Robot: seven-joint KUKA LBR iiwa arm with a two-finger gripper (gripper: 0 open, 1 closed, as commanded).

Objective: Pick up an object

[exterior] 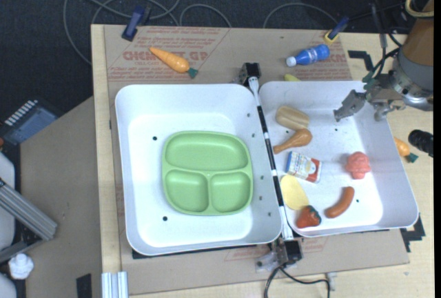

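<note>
The right bin (396,186) holds several toy foods: a tan bread roll (293,116), a drumstick (293,141), a small printed packet (304,167), a pink berry (358,164), a brown sausage (340,201), a yellow slice (293,192) and a red strawberry (308,217). My gripper (363,110) hangs over the bin's back right part, to the right of the bread roll and above the pink berry. Its fingers stand open with nothing between them.
The left bin (138,117) carries a green divided plate (207,172). On the board behind the bins lie a carrot (172,60), a blue bottle (310,55) and a blue clamp (134,22). An orange toy (403,148) lies beside the right bin's right rim.
</note>
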